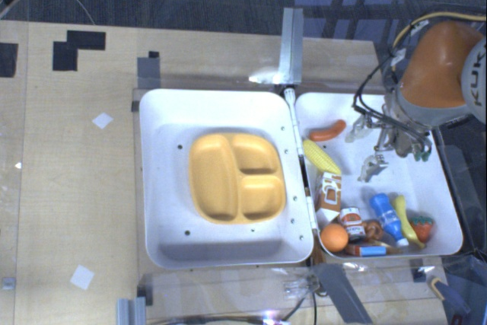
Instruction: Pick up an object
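Bins: 2 shallow white plastic bins, side by side on the wooden bench (61, 186).

Left bin (163, 164), contents, qty 1: a yellow plastic divided plate (234, 176) with 3 compartments, lying flat near bin centre, nothing in its compartments.

Right bin (441, 186), contents, approx. 9 items:
- 1 red-orange toy sausage (328, 131), near the back-left corner.
- 1 yellow toy corn cob (321, 157), just in front of the sausage, along the left wall.
- 1 small orange-and-white carton (329, 191), in front of the corn.
- 1 small red-and-white labelled jar (351, 221), front area.
- 1 orange round fruit (334, 237), front-left corner, beside the jar.
- 1 brown lumpy item (373, 229), type unclear.
- 1 blue plastic bottle (387, 215), lying tilted.
- 1 yellow banana-shaped item (407, 223), touching the bottle's right side.
- 1 red strawberry-like item (424, 226), far right front.
A small red-and-blue piece (370, 249) lies at the front wall.

Arm: 1 grey arm w/ orange band (435, 65), over the right bin's back-right part. Gripper (374, 164) hangs above bare bin floor, right of the corn, behind the bottle. Fingers appear spread apart, nothing between them. No item touches the gripper.
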`<state>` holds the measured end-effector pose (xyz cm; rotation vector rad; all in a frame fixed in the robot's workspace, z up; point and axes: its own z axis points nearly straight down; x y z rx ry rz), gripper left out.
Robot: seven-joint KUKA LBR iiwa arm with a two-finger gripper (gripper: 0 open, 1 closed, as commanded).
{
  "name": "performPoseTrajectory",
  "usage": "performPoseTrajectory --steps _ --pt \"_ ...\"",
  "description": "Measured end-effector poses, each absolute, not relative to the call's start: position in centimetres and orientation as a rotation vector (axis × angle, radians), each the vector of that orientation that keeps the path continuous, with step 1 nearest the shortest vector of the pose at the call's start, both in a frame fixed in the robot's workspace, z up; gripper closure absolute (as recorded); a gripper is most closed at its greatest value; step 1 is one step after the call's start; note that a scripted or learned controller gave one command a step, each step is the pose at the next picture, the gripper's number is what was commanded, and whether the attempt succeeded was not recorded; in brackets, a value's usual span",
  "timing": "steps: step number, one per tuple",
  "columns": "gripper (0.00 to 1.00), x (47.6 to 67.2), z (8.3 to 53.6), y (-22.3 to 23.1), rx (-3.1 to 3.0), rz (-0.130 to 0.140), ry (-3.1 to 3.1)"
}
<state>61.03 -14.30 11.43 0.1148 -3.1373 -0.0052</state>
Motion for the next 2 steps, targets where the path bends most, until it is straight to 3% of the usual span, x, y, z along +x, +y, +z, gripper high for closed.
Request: performPoseTrajectory --steps 1,2 --pt "0.0 61.1 8.8 -20.6 0.086 0.004 -3.15" --pt "0.0 58.1 10.7 -20.5 -0.477 0.0 -3.112"
